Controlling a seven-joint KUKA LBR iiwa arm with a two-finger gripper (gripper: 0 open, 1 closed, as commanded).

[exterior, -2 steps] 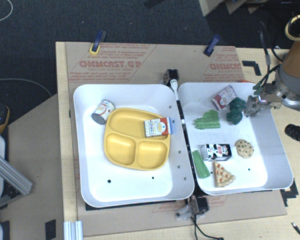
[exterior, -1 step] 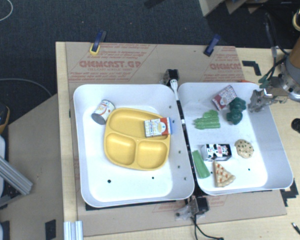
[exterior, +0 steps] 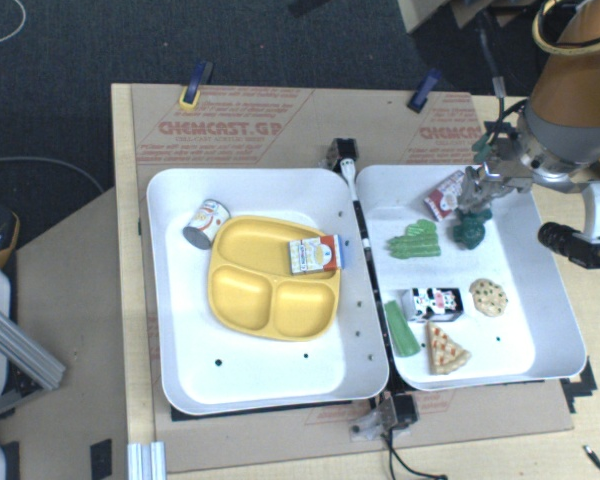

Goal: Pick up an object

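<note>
Two shallow white bins are set side by side on a cardboard-covered bench, the left bin and the right bin, with seven loose items counted in the right one and three in the left.

Nearest the camera in the right bin, one triangular pizza-slice toy is seen close to the front wall. Just left of it, one slim green pod-shaped piece lies along the inner wall. One small black-and-white patterned carton rests just behind the pizza slice, and one round tan chocolate-chip cookie toy is placed to its right, apart from it.

In the left bin, one yellow three-compartment plastic tray is laid across the middle. One small orange-and-white box is perched on the tray's far right part. One short white-and-grey can lies on its side, touching the tray's far left edge.

Farther back in the right bin, one ruffled light-green leafy toy is found near the inner wall. One dark teal lumpy object sits to its right. One red-and-white flat packet lies behind these, near the far wall.

One two-finger gripper is lowered directly over the dark teal lumpy object; whether it is released or clenched cannot be told.

Two clamps, one yellow-and-blue and one blue, are fixed at the bench's far edge.
</note>
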